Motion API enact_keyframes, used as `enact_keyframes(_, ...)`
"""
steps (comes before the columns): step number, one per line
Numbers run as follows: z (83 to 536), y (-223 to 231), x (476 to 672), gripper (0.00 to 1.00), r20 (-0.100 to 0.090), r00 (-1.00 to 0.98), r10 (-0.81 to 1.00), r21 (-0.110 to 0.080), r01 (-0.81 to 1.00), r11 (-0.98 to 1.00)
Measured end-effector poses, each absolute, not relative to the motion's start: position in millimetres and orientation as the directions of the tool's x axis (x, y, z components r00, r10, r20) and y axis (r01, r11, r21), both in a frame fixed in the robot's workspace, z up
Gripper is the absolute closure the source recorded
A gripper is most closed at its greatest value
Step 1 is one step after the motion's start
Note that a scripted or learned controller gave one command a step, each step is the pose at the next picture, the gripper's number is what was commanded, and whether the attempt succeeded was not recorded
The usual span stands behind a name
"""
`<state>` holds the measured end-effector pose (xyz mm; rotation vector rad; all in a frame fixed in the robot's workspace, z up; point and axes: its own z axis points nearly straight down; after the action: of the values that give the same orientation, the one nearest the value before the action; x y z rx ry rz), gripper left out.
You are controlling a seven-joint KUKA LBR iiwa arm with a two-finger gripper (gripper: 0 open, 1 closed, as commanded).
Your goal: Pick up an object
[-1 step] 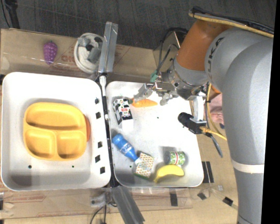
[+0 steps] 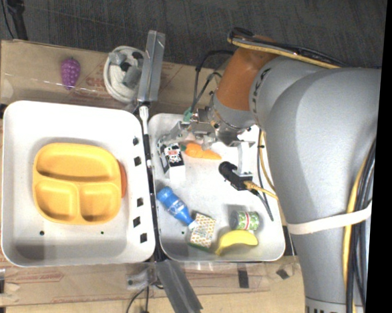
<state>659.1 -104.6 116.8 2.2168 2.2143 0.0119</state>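
Note:
My gripper (image 2: 192,131) hangs over the far end of the right bin (image 2: 270,248), reaching in from the right. Just below it lies an orange carrot (image 2: 203,152), close to the gripper or touching it; I cannot tell which. A small black, white and red item (image 2: 174,157) sits to the carrot's left by the bin wall. Toward the near end of this bin lie a blue bottle (image 2: 174,205), a patterned box (image 2: 203,231), a green can (image 2: 247,221) and a yellow banana (image 2: 237,241).
The left bin (image 2: 16,240) holds a yellow divided tray (image 2: 78,182). Behind the bins on the bench sit a purple grape bunch (image 2: 70,71) and a white coil (image 2: 124,70). The grey arm (image 2: 317,147) covers the right side of the right bin.

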Motion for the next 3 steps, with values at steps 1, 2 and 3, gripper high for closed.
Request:
enact_keyframes(1,112.3,-93.4,623.6,0.0,-0.008,-0.078,0.997,0.046,0.996,0.079)
enact_keyframes(2,106.7,-92.4,632.3,0.0,0.006,0.057,0.998,0.021,0.998,-0.057)
enact_keyframes(3,107.5,-94.8,633.0,0.0,0.0,-0.079,0.997,0.029,0.996,0.079)
